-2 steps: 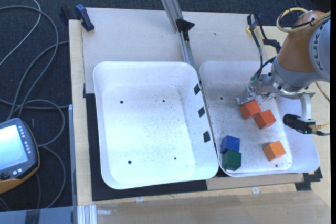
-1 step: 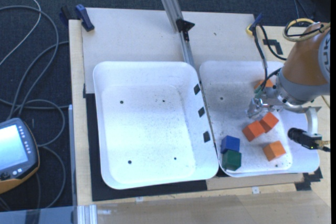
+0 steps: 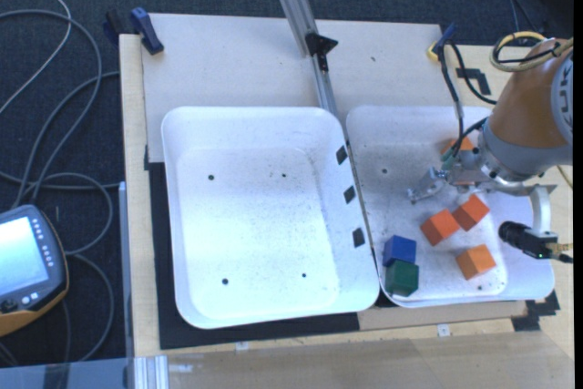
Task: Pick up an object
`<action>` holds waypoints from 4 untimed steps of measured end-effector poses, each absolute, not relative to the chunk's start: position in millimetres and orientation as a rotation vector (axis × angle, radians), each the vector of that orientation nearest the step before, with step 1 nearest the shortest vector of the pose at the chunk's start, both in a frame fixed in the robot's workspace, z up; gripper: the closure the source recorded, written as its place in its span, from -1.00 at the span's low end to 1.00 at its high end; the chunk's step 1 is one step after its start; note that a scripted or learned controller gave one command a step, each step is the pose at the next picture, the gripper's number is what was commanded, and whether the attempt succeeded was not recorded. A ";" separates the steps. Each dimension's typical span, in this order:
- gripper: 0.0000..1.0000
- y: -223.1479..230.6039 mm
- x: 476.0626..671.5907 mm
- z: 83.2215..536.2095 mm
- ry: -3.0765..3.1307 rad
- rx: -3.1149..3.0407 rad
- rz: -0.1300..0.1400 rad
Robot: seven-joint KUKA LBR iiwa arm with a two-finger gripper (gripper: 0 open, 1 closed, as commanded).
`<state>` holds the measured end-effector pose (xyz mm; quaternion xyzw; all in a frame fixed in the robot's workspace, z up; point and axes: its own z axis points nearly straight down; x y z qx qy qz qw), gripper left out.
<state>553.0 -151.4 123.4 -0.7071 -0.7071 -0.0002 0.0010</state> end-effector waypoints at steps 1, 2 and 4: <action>-1.00 -127.7 552.3 158.6 -2.228 -2.220 -0.006; -1.00 -140.1 522.7 96.5 -2.215 -2.219 0.005; 1.00 -134.3 534.9 187.0 -2.230 -2.225 -0.009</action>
